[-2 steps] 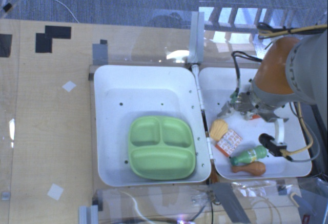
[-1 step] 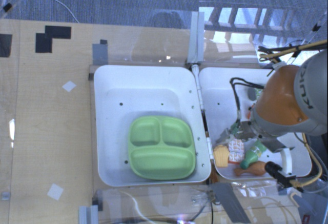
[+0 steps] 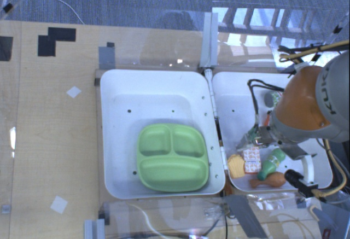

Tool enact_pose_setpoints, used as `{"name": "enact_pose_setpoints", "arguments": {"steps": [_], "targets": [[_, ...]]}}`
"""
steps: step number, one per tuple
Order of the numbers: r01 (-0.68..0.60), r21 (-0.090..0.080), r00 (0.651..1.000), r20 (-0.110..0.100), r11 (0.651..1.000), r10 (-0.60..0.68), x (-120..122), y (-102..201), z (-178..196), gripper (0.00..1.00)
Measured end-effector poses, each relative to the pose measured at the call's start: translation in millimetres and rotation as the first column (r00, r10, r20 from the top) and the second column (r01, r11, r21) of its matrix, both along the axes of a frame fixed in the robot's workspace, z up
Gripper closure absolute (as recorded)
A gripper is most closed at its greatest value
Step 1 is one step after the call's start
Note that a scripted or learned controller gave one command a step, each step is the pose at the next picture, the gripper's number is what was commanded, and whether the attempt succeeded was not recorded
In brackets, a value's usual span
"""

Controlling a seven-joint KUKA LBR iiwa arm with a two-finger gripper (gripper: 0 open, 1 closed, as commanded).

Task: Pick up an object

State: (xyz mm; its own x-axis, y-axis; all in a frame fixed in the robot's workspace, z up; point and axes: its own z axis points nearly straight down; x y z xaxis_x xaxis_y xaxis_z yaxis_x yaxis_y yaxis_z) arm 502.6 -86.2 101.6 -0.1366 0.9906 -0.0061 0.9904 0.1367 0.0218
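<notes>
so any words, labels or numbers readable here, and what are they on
"KU": large dark letters on the arm, cut off at the picture's right edge, so the rest of the word cannot be read.
Checkered box in the right bin: a red and white pattern, no legible text.
Green bottle: any label is too small to read.
Green plate in the left bin: no text.

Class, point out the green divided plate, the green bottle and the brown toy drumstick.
green divided plate (image 3: 173, 157), camera view, centre ridge.
green bottle (image 3: 272, 164), camera view, its body.
brown toy drumstick (image 3: 270, 180), camera view, fat end.
</notes>
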Motion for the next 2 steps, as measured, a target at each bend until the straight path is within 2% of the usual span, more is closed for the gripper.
{"name": "enact_pose_setpoints", "arguments": {"steps": [1,2], "targets": [[-0.18,0.002,0.983,-0.016,0.984,0.18,16.3,58.8,83.9,1.0],[-0.18,0.003,0.983,-0.017,0.984,0.18,0.4,91.4,120.4,1.0]]}}
